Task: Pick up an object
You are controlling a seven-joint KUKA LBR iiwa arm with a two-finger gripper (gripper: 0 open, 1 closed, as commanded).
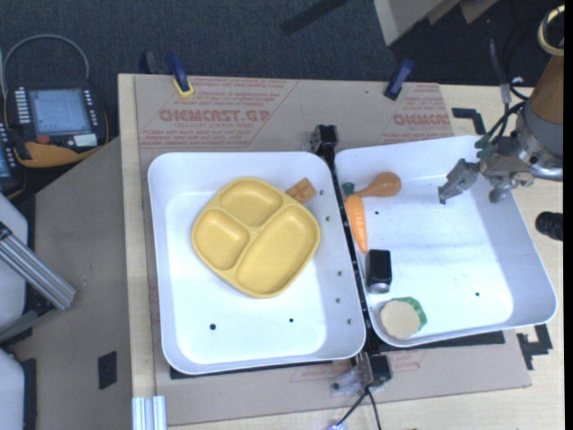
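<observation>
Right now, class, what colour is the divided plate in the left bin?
Yellow; the divided plate shows best in the camera view.

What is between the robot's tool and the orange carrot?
Nothing visible. The tool hangs open over the right bin, and only bare white floor lies between it and the carrot by the bin's left wall.

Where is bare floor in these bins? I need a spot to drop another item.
Left bin: a bare strip in front of the yellow tray. Right bin: open middle and right, below the gripper. Crowded along its left wall: carrot, black block, round piece.
</observation>
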